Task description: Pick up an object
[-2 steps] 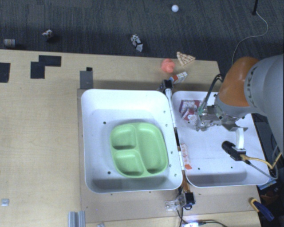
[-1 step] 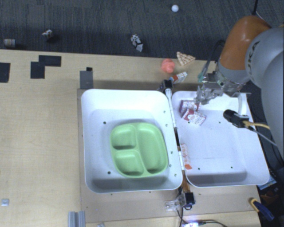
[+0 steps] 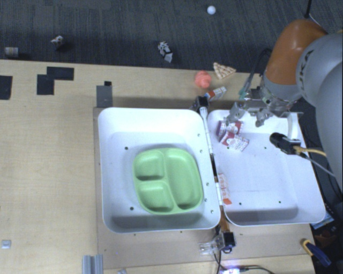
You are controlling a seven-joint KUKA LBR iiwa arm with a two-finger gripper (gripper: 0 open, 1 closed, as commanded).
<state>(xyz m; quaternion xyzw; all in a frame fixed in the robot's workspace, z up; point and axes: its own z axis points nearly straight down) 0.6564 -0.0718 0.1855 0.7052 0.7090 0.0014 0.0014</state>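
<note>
The gripper point(image 3: 247, 116) hangs wide and empty by the red packet point(image 3: 231, 135) in the right bin point(image 3: 268, 182). Nothing is picked up yet.

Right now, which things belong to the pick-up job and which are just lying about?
Job: end effector, open at the right bin's far edge; red-and-white packet in that bin; green plate in the left bin.
Lying about: pink ball and wedge-shaped toy on the bench behind the bins; white ball on the floor.

Bench point(image 3: 48, 160) w/ 2 white bins point(image 3: 115, 160), pink ball point(image 3: 202, 79)
</note>
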